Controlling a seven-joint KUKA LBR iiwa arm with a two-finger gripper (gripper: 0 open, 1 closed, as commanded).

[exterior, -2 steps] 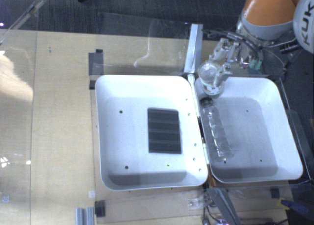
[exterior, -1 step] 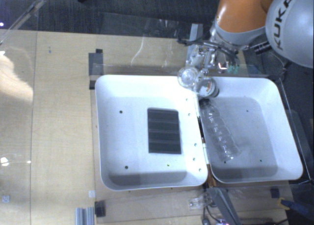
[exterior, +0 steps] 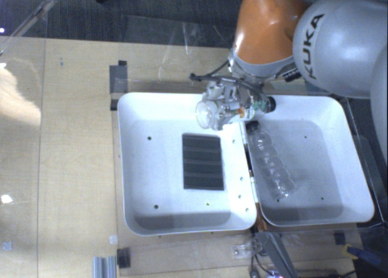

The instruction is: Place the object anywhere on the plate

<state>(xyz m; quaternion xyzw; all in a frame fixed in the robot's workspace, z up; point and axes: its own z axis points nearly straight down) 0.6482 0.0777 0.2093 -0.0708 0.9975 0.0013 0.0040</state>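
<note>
Right of the dark ribbed plate [exterior: 203, 162], across the wall where the two bins meet, a clear plastic bottle [exterior: 270, 162] lies on its side on the floor of the right bin [exterior: 339, 149]. Its length runs slantwise, with the cap end pointing up and back from the plate and the body trailing away from it. It is close to the dividing wall and apart from the plate. The plate lies flat in the middle of the left bin [exterior: 145, 168], with bare white floor all around it.

Above the plate's far right corner, the gripper [exterior: 229, 106] hangs over the back rim where the bins join, just beside the bottle's cap end. A rounded clear piece [exterior: 206, 114] shows at the gripper's plate-ward side. Whether the gripper is clenched or released cannot be told. The grey arm [exterior: 339, 34] with its orange band reaches away from the plate, across the pale bench [exterior: 66, 149].
</note>
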